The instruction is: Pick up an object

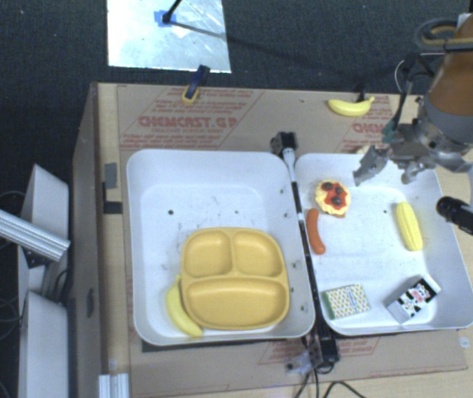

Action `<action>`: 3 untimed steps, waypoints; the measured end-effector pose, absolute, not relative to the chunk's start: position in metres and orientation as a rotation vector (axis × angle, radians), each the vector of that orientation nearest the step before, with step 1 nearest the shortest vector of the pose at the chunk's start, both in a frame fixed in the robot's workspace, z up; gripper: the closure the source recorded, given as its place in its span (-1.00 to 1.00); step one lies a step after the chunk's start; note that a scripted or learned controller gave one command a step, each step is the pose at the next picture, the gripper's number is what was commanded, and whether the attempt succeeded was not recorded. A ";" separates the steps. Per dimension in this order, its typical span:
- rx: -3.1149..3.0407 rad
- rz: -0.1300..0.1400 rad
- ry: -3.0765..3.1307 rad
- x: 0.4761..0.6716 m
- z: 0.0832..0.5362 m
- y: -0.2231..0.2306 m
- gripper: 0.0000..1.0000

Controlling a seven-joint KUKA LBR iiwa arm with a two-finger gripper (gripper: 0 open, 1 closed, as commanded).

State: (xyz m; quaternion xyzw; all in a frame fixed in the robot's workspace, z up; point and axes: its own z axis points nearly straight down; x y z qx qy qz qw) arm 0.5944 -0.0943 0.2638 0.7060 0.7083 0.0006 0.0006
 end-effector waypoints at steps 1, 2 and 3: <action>2.217 -0.001 2.227 0.629 0.183 -0.070 -1.00; 2.221 -0.001 2.223 0.559 0.103 -0.095 -1.00; 2.217 0.003 2.223 0.613 0.104 -0.094 -1.00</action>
